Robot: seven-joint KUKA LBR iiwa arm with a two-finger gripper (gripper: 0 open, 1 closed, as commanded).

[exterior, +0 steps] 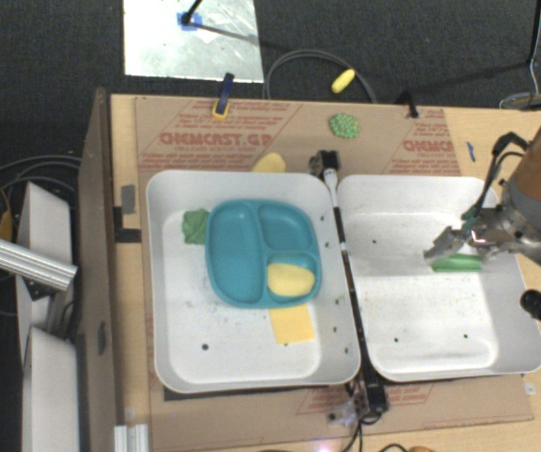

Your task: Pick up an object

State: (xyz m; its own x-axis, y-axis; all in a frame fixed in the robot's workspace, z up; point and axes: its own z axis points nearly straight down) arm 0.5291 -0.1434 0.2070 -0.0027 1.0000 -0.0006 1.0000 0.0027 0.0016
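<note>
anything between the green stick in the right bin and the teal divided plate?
Camera view: bare white floor of the right bin, then the bins' adjoining rims. The green stick-shaped object and teal divided plate sit in separate bins.

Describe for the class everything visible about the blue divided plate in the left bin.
The blue divided plate is teal, glossy like plastic, with rounded corners and raised ridges forming three compartments. It lies flat in the middle of the left bin. A yellow lump sits in its lower right compartment. A green piece touches its left edge; a flat yellow square lies just below it.
</note>
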